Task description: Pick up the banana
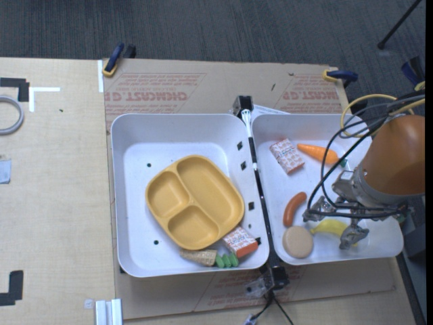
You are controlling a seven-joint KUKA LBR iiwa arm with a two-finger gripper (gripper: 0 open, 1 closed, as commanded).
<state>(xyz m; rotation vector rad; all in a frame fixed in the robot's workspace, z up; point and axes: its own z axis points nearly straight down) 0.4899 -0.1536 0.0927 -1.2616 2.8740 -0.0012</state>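
Observation:
The yellow banana (329, 227) lies on the floor of the right bin (385, 249), near its front wall. My gripper (332, 227) is lowered right over it, under the arm's orange band. Its two fingers stand apart, one (312, 215) at the banana's left end and the other at its right end, so the fruit sits between them. The gripper is open, and the wrist and cables hide part of the banana.
In the right bin a red sausage (293, 208) and a round tan bun (298, 242) lie just left of the gripper, with a carrot (318, 152) and a snack packet (287, 156) farther back. The left bin (128, 181) holds a yellow divided plate (195, 202) and small food items (240, 242) at its front.

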